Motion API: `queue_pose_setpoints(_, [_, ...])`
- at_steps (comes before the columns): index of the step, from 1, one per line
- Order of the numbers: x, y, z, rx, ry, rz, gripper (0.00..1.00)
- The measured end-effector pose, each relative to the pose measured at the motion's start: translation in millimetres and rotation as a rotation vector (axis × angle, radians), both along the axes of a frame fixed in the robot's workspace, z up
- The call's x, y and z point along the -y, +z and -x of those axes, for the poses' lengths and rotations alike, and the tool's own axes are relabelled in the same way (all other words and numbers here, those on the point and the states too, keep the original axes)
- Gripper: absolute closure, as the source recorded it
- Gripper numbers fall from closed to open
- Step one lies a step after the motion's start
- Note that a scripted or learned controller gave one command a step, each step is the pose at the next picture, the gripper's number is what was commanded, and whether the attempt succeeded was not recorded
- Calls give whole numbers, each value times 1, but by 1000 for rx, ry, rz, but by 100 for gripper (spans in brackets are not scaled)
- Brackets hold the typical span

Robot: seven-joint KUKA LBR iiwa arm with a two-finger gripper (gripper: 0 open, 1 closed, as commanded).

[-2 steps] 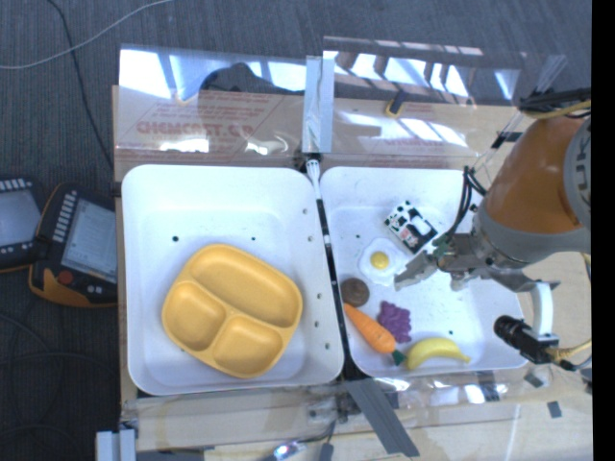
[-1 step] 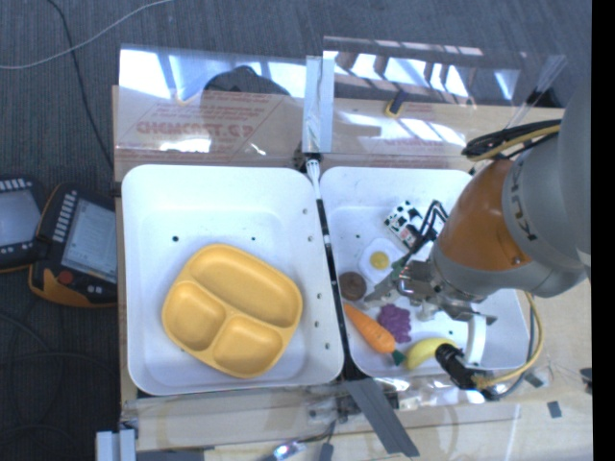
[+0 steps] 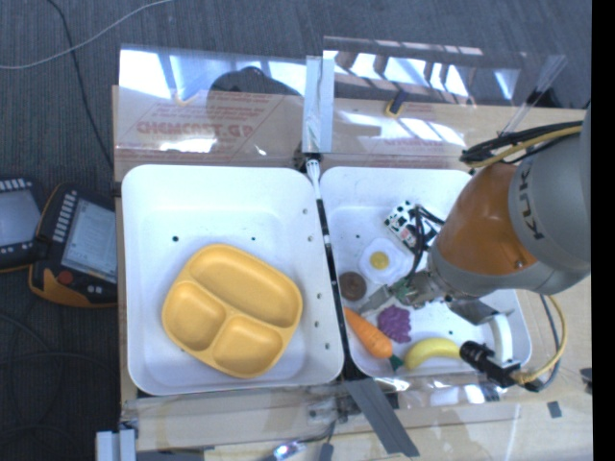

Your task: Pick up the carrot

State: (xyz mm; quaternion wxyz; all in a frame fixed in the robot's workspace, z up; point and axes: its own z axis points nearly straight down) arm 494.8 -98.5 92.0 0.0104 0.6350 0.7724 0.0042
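Note:
The orange carrot [image 3: 369,334] lies near the front left corner of the right bin [image 3: 346,192], pointing up and to the left. My gripper [image 3: 388,295] hangs low over the bin's middle, just above and to the right of the carrot's thin end. It sits close over the purple grapes [image 3: 395,323]. Nothing is visibly held. The grey and orange arm [image 3: 495,233] covers the right side of this bin.
In the right bin are a fried egg [image 3: 381,260], a brown round piece [image 3: 352,284], a banana [image 3: 432,351] right of the carrot, and a black-and-white item [image 3: 402,217] at the back. The left bin [image 3: 144,257] holds a yellow divided plate [image 3: 231,307].

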Motion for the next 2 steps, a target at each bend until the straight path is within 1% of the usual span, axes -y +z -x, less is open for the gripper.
queue_pose_setpoints(1, [14, 39, 11, -23, 177, -5, 0])
queue_pose_setpoints(2, [11, 48, 11, -22, 106, -7, 0])
